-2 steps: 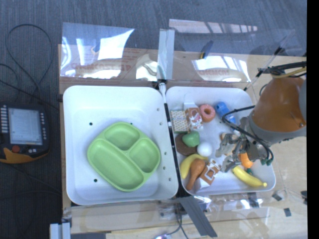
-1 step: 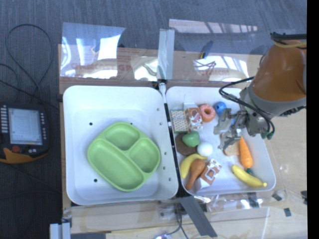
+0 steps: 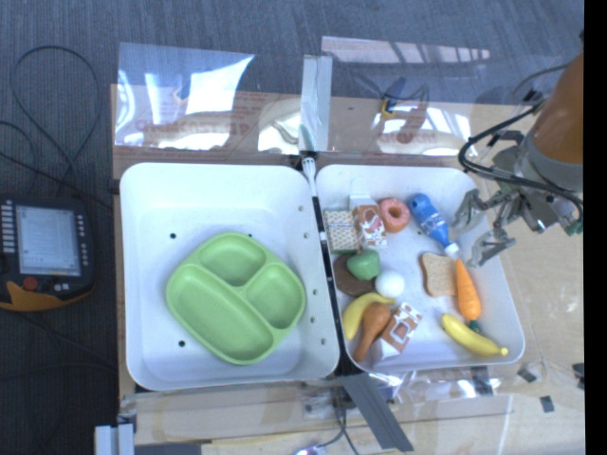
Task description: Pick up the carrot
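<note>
The orange carrot [image 3: 466, 292] lies in the right bin [image 3: 417, 180], near its right wall, its green tip toward the front. It rests between a slice of bread [image 3: 437, 274] and a yellow banana [image 3: 471, 336]. My gripper [image 3: 481, 227] hangs over the bin's right wall, just above and behind the carrot, fingers spread and open with nothing between them.
The right bin also holds a blue bottle [image 3: 429, 218], a pink donut [image 3: 394, 214], small boxes [image 3: 353, 227], a white egg [image 3: 389, 284], a green item [image 3: 362, 264] and a drumstick [image 3: 373, 328]. A green divided plate [image 3: 237, 297] sits in the left bin [image 3: 152, 197].
</note>
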